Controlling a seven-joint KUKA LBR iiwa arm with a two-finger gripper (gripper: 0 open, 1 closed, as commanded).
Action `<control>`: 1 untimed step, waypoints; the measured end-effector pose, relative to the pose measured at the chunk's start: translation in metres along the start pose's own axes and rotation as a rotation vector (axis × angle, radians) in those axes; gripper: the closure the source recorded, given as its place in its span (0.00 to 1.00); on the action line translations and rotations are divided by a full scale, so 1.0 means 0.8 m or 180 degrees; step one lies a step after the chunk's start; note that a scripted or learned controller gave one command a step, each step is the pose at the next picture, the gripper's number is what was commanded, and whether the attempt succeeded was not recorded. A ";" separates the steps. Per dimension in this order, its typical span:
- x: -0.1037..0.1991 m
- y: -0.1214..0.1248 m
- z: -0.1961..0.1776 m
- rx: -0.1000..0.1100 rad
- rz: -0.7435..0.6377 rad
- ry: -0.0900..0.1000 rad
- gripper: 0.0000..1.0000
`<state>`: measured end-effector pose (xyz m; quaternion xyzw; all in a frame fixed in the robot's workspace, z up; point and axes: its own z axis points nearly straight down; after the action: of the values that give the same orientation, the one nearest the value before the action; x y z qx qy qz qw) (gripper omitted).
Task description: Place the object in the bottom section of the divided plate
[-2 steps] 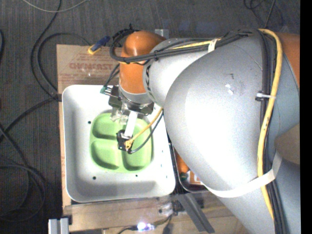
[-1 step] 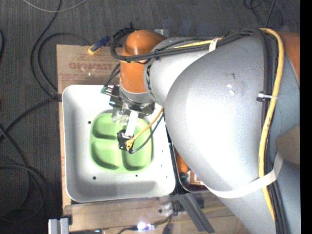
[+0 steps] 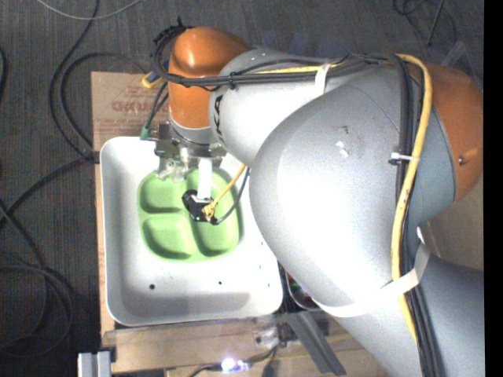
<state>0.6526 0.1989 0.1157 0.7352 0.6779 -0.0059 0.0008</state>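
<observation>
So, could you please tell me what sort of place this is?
Probably a robotics lab or test cell: a large grey industrial arm reaches over a white bin holding a green divided plate, and loose cables trail across the dark carpeted floor.

Arm (image 3: 346, 171): bulky, rounded shells, glossy pale grey. Orange band (image 3: 196, 73) above wrist; second orange section (image 3: 465, 132) at far right. Yellow cable (image 3: 410, 171) and black cables run along the shell, strapped down with white ties (image 3: 401, 159).
</observation>
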 end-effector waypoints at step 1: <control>0.040 0.013 -0.076 -0.0012 -0.0534 0.0005 1.00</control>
<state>0.6664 0.2308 0.1759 0.6758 0.7371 -0.0041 0.0012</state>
